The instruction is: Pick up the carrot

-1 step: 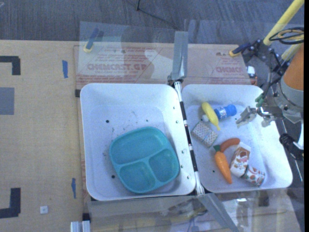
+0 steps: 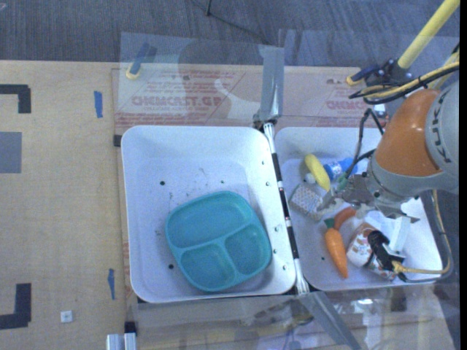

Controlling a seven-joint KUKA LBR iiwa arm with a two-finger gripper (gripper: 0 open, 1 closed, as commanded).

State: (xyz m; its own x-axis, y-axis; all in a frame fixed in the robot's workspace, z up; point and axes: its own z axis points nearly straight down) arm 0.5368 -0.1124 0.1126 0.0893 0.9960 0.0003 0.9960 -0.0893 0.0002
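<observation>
The carrot (image 2: 336,252) lies in the right bin (image 2: 315,277), near its front wall. It is orange, with a small green top pointing toward the back and its tip pointing toward the front. My gripper (image 2: 353,194) hangs over the middle of the right bin, just behind and to the right of the carrot's green end. The wrist with its orange band (image 2: 408,144) covers the bin's back right part. The carrot lies free on the bin floor, apart from the gripper.
Around the carrot in the right bin are a yellow banana (image 2: 316,170), a blue item (image 2: 338,169), a grey block (image 2: 306,201), a small orange-red piece (image 2: 346,216) and a white pot with a red label (image 2: 358,245). The left bin (image 2: 146,159) holds a teal divided plate (image 2: 217,240).
</observation>
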